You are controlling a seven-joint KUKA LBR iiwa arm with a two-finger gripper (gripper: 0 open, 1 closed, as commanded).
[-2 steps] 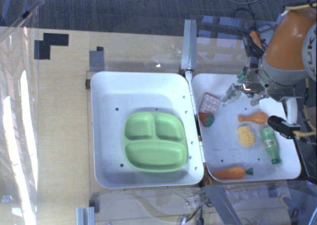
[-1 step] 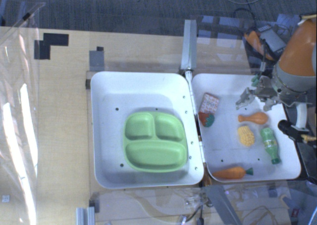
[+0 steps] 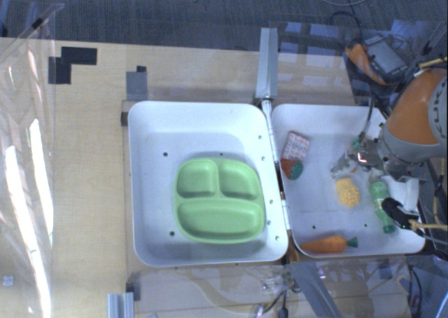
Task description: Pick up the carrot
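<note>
1. Camera view, looking down at a slant: my grey arm w/ the orange band [image 3: 418, 115] comes in from the right edge, over the right-hand shallow white bin [image 3: 315, 124].
2. My tool [image 3: 358, 156] sits over the right part of that bin, above the small yellow corn-like piece [image 3: 347, 192]. Too small & cluttered to read, so I cannot tell if it's released or clenched. Nothing visibly gripped.
3. Task item: the orange toy carrot w/ green stem end [image 3: 327, 244] lies flat at the bin's near rim, long axis roughly along that rim, green tip pointing right. It's apart from my tool, w/ the yellow piece between them.
4. Other stuff in the same bin: a small pinkish checked rectangular packet [image 3: 296, 146] near the left wall, w/ a small red-and-green round toy [image 3: 292, 169] just below it, touching or nearly so. A green bottle-shaped toy [image 3: 382, 206] lies near the right side, under my wrist area.
5. Left-hand shallow white bin [image 3: 150, 169] holds a light green plastic divided tray [image 3: 219, 199], 3 compartments: 2 small at the far side, 1 wide at the near side.
6. Both bins sit side by side on the pale wooden bench [image 3: 84, 190], w/ a grey metal post [image 3: 267, 64] at the far end of the seam between them.
7. Cables & dark gear [image 3: 381, 54] beyond the right bin, off the bench.
</note>
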